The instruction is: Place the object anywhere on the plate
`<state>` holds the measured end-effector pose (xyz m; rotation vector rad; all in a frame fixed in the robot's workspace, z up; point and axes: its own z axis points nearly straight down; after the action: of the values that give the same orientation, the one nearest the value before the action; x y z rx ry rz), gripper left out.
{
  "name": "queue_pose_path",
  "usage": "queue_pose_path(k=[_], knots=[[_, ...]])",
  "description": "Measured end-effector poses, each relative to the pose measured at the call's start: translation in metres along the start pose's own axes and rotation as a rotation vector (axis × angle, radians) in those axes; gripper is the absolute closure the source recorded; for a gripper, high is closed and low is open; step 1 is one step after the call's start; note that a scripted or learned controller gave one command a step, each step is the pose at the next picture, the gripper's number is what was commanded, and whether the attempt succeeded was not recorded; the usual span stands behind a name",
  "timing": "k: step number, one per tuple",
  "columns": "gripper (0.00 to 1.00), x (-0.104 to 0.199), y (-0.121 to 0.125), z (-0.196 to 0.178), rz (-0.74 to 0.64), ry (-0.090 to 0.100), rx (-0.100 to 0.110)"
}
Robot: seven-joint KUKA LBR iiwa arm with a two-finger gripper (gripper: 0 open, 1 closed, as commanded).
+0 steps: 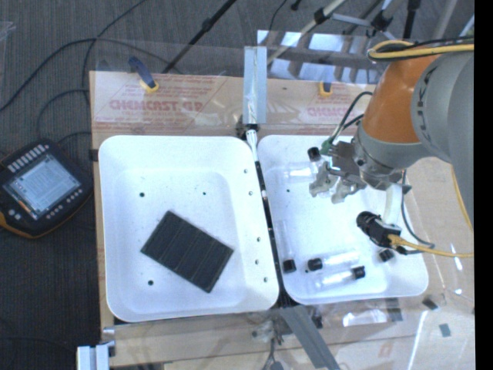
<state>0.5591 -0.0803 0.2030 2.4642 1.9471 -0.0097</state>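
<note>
A dark grey, ribbed rectangular plate (187,250) lies flat in the left bin (123,160), turned at an angle. In the right bin (304,214) lie several clear vials with black caps: two side by side near the front (336,262) (341,277), one along the left wall (284,249), and one near the back (302,168). My gripper (329,188) hangs over the back half of the right bin, just right of the back vial. Its fingers stand apart and I see nothing between them.
A metal post (254,83) rises behind the seam between the bins. A black cable plug (373,225) hangs from the arm over the right bin. A teach pendant (38,185) lies on the floor to the left.
</note>
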Motion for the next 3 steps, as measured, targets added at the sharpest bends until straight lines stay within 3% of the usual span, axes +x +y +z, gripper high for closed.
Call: queue_pose_path(k=[1, 2, 3], knots=[[1.00, 0.071, 0.005, -0.014, -0.322, 0.004, -0.001], [1.00, 0.133, 0.060, -0.006, 0.088, 0.000, 0.000], [1.00, 0.201, 0.064, -0.022, 0.016, 0.000, -0.002]])
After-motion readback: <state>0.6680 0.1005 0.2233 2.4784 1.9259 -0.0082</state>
